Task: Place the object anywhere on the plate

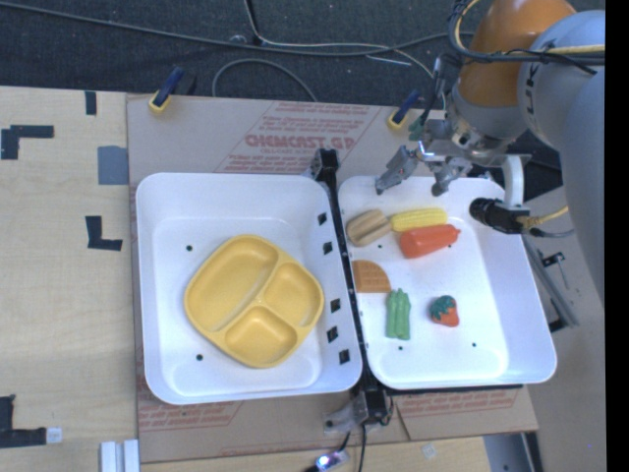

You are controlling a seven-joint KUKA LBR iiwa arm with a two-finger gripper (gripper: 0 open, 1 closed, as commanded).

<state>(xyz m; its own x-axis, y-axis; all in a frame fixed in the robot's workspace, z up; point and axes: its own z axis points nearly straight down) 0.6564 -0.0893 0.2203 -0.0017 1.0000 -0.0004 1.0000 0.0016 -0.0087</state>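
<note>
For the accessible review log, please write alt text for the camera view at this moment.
The gripper hangs open and holding nothing over the far edge of the right bin, which holds a hot dog, corn, carrot, bread piece, green vegetable and strawberry. A yellow divided plate lies in the left bin, nothing on it.

Cardboard-covered bench (285,136) with two white bins (157,264) side by side.
</note>
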